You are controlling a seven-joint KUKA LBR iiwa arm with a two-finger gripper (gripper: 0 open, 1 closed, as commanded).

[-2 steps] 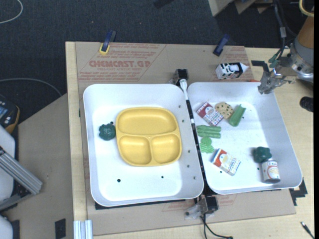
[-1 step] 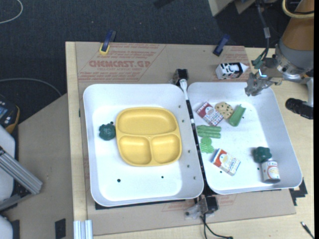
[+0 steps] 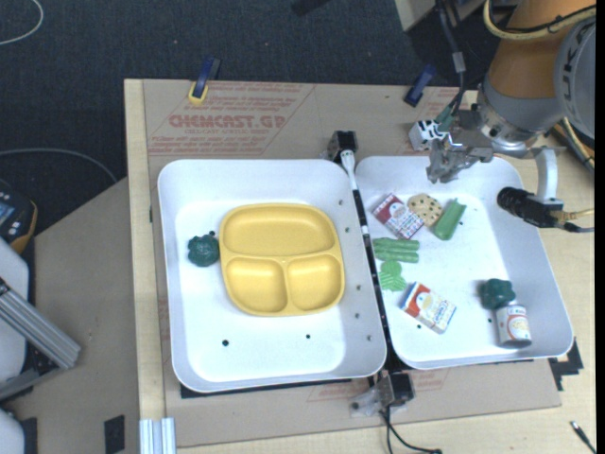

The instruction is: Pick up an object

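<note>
Camera view puts your gripper (image 3: pixel 444 168) over the far edge of the right bin (image 3: pixel 548 282), hanging from the grey arm (image 3: pixel 529 64) with its orange band. You can see nothing clamped in it; whether it is spread or closed cannot be told from this angle.

Closest to it in the right bin you've got a round cookie (image 3: pixel 424 206), touching a green pickle-shaped piece (image 3: pixel 448 218) on one side and sitting just beside a red-and-white packet (image 3: pixel 397 216) on the other. Toward the divider lie a green bean pod (image 3: pixel 395 249) and a smaller green leafy piece (image 3: pixel 390 275) under it. Nearer the front sits a second red-and-white carton (image 3: pixel 427 307), tilted. In the front right corner, a dark green broccoli (image 3: pixel 494 293) is beside a small can (image 3: pixel 513 325). Any of these is a candidate for your pick; all rest on the bin floor.

Left bin (image 3: pixel 180 329) holds a yellow divided tray (image 3: pixel 282 258) with three compartments, nothing in them. Another dark green broccoli piece (image 3: pixel 202 249) touches the tray's left edge.

Both bins sit on a cardboard sheet (image 3: pixel 236 116), held by blue clamps (image 3: pixel 202 80) at the far edge.
</note>
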